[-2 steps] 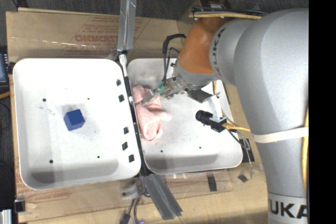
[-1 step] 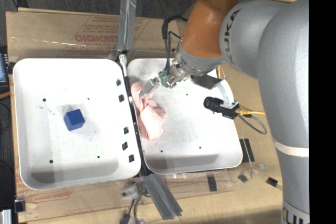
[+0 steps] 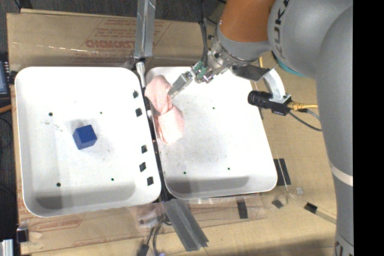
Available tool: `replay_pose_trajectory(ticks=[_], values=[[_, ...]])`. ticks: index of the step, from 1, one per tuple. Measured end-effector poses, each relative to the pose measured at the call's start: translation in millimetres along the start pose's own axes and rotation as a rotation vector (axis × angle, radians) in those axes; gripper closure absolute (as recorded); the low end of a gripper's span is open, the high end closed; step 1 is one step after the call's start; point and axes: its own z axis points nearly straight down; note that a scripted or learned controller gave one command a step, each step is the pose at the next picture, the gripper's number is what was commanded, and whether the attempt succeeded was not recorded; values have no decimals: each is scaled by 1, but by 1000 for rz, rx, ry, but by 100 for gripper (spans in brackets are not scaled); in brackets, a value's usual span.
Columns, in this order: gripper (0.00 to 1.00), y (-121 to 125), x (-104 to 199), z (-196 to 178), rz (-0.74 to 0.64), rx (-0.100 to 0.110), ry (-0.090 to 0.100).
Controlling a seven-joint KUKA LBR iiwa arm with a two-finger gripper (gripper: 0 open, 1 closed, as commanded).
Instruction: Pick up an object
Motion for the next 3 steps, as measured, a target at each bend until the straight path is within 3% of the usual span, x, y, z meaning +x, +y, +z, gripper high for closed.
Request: replay_pose_trajectory(ticks=[1,2,3], values=[[0,-39,-27,88,62,3,2],[0,-31,-42,163,-42,1,2],[100,-30,-41,153,-44,3,3]])
